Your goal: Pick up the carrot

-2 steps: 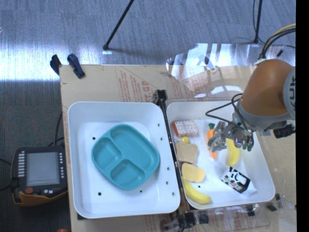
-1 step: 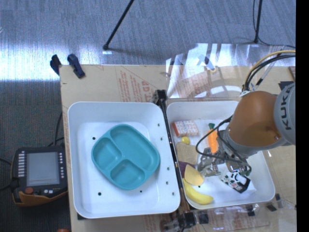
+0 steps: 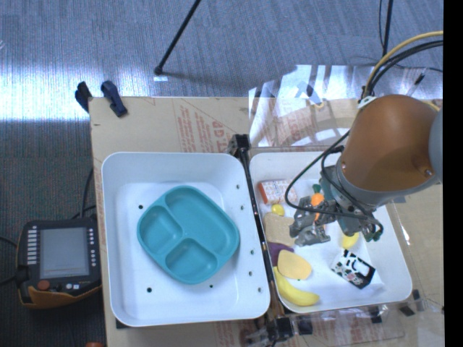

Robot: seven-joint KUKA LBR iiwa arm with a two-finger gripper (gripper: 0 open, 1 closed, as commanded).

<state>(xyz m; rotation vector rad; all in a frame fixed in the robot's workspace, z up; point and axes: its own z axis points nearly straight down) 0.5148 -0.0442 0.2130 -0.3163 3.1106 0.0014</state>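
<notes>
Camera view, right bin (image 3: pixel 396 262). Claw (image 3: pixel 312 231) low over clutter, fingers hidden, so cannot tell open or closed. Carrot (image 3: pixel 316 198) just behind claw, touching or nearly (small orange bit, green top). Banana (image 3: pixel 296 293) and yellow slice (image 3: pixel 294 266) just ahead of claw, card (image 3: pixel 354 267) to its side. Risks, judged: closing past carrot onto nothing; nudging carrot under wrist; snagging neighbours instead.
</notes>
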